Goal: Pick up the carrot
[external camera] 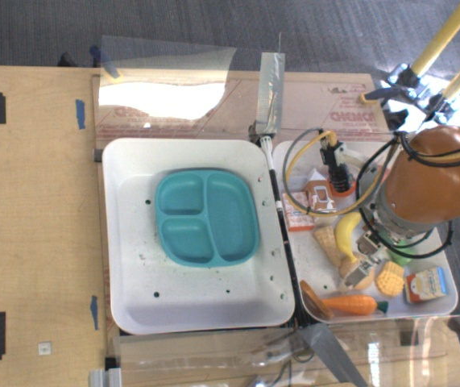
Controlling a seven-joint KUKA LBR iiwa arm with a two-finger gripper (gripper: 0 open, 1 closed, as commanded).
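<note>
Arm over right bin, carrot (350, 304) lying free at bin's near edge.

Camera view: pincer (364, 263) hangs low in right bin (447, 306), w/ metal fingers (357, 275) pointing down-left, slightly apart, nothing seen between them. Carrot lies flat just below the tips, not touching, green end to the right. Banana (346, 234) sits just left of pincer, corn piece (389, 279) just right, small carton (427, 285) further right. Left bin (125, 216) holds teal divided plate (208, 218). Both bins on desk (28, 216).
</note>
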